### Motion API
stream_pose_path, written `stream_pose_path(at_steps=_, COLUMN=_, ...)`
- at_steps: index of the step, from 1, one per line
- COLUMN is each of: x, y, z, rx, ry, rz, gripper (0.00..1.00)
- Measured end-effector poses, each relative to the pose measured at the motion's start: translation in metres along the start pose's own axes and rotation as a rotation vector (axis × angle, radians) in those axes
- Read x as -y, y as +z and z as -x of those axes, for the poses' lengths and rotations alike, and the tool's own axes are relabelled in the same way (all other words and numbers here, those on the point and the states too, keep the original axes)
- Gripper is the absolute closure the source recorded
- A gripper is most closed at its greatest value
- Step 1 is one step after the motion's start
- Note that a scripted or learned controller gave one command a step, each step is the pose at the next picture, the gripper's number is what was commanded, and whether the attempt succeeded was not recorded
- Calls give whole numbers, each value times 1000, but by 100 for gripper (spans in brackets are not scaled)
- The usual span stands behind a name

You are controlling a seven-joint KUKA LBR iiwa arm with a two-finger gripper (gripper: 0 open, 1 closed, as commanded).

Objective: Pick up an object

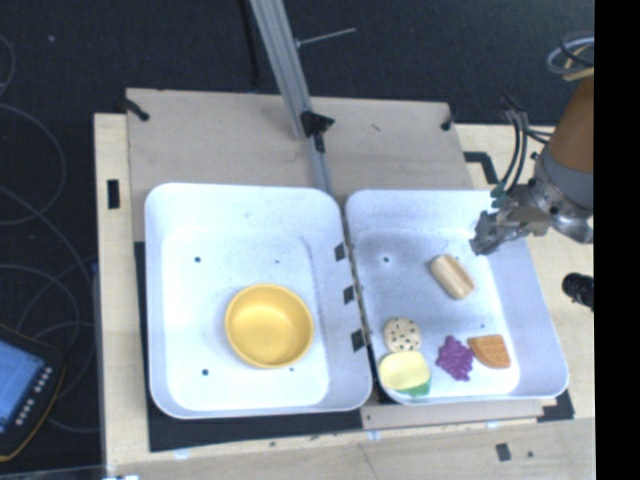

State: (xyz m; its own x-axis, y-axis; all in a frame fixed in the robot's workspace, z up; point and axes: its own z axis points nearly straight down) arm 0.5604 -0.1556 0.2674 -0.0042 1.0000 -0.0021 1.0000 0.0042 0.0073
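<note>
My gripper (487,236) hovers at the upper right of the right bin (400,213); I cannot tell how it is set, and I see nothing held in it. The nearest thing is the tan roll (452,276), just beside it at about seven o'clock, lying on the bin floor with its long axis running from ten to four o'clock, so I judge a short drop down-left reaches it.

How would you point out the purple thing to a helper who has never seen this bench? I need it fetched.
Go to the right bin, the one of the two white bins nearer the arm, and look along its near edge. The purple thing lies there between a yellow-green piece and an orange piece. It alone is purple and knobbly, like a small bunch of grapes.
</note>
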Motion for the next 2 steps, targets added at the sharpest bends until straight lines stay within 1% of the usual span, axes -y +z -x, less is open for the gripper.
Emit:
stream_pose_path(at_steps=1, x=6, y=-5, z=-56, rx=-3, ry=-4, rz=-5, gripper=100)
stream_pose_path(at_steps=2, x=5, y=-3, z=-101, rx=-3, ry=-3, rz=-7, gripper=100)
